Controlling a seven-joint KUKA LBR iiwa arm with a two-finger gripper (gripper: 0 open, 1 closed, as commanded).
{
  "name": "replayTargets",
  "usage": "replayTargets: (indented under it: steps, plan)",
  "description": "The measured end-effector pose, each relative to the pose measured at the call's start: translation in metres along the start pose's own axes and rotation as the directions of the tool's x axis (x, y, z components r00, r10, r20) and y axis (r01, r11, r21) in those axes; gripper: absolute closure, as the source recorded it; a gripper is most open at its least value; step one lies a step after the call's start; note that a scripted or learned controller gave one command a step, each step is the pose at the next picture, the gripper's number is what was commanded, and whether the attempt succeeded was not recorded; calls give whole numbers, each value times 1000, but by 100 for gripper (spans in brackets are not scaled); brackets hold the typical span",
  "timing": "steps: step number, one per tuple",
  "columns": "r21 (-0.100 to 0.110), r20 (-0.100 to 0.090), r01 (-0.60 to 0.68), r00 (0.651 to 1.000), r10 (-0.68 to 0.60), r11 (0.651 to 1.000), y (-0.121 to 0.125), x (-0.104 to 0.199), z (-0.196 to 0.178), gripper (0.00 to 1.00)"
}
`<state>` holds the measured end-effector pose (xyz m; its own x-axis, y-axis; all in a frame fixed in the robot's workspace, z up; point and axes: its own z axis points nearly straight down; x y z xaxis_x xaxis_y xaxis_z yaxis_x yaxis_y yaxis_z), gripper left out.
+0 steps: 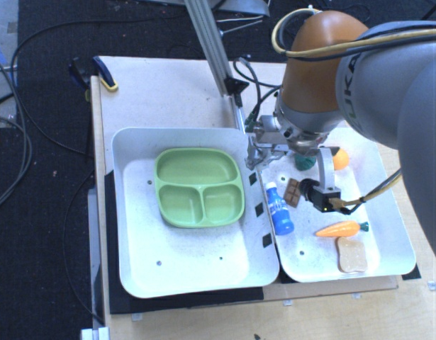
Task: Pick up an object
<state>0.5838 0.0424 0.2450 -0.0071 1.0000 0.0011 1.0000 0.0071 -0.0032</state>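
The right bin [385, 258] holds several small objects. A blue bottle with a white cap [277, 208] lies near the bin's left wall, with a brown block [293, 191] just right of it. An orange carrot [338, 229] and a tan bread slice [352, 255] lie toward the front. A teal piece [305, 163] and an orange piece [340, 159] sit at the back, partly under the arm. My gripper [264, 153] hangs low over the bin's back left part, just above the bottle's cap end. Nothing is visibly held in it.
The left bin [132, 261] holds a green divided plate [200, 187]. A slanted metal pole [210, 41] rises behind the bins. The bulky grey arm with its orange band [324, 41] covers the back right of the right bin. A black cable fitting [320, 195] dangles beside the brown block.
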Motion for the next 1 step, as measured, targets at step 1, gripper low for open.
replayTargets:
  steps: [1]
  plan:
    - [0, 0, 1, 1000, -1, 1000, -23, 51, 6, 100]
